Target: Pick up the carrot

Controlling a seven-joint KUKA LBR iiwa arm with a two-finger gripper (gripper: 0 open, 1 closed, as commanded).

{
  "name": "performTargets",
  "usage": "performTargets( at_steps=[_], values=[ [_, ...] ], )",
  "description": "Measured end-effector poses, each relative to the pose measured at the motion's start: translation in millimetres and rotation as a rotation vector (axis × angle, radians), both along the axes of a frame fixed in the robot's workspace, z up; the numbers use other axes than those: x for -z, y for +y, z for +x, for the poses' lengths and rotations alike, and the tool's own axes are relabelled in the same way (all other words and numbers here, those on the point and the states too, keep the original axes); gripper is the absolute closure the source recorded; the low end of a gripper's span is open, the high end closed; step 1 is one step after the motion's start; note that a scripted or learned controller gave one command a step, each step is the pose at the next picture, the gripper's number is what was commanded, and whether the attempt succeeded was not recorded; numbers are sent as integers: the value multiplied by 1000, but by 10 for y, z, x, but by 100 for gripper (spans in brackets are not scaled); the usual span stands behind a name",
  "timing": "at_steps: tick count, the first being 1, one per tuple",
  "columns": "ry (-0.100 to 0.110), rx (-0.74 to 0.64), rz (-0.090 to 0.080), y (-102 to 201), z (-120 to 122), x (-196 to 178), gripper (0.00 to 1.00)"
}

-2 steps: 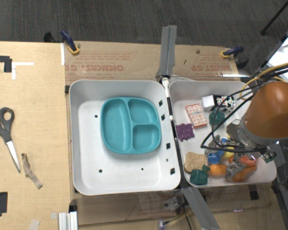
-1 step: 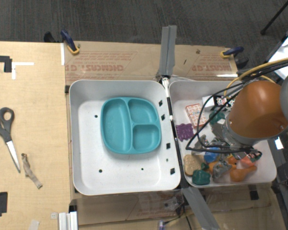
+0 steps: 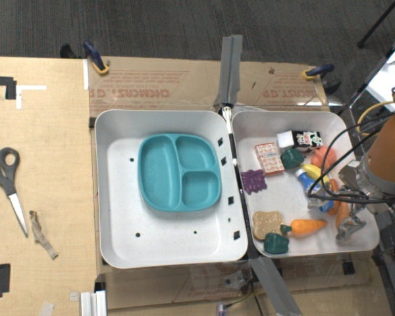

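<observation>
At the lower right of the frame, the carrot [image 3: 307, 226] lies on its side in the right bin [image 3: 263, 125], near that bin's front wall, its green top pointing left. Just left of it sits a slice of toast [image 3: 266, 222], and below that a dark green piece [image 3: 276, 243] touches the front wall. To the carrot's right, the pincer [image 3: 349, 228] hangs low over the bin's right end, beside the carrot and apart from it; nothing shows between its fingers, and they look slightly spread, though cables and blur make that hard to read. Above it the arm [image 3: 387, 151] enters from the right edge, with black and yellow cables looping over the bin.

Toward the upper part of the same bin lie a pink card [image 3: 269, 158], a white block [image 3: 286, 139], a black-and-white box [image 3: 309, 138], a dark green lump [image 3: 292, 158], an orange-pink piece [image 3: 322, 157] and a yellow and blue toy [image 3: 309, 174]. A purple piece [image 3: 253, 181] rests near the bin's left wall.

Left of centre, the left bin [image 3: 112, 196] carries a teal divided plate [image 3: 180, 172]. On the counter [image 3: 46, 176] at the far left lie scissors [image 3: 8, 183] and a small strip [image 3: 42, 234]. Two clamps, one at the upper left [image 3: 96, 58] and one at the upper right [image 3: 319, 72], hold cardboard [image 3: 151, 87] behind the bins.
</observation>
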State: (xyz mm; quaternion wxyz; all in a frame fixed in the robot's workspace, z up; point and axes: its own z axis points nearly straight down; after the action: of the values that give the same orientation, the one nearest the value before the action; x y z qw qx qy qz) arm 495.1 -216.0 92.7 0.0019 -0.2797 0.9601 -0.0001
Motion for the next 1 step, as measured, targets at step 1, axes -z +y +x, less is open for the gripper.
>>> performTargets(
  at_steps=[1],
  values=[
    [-4, 2, 2, 13, 18, -97, 100]
  ],
)
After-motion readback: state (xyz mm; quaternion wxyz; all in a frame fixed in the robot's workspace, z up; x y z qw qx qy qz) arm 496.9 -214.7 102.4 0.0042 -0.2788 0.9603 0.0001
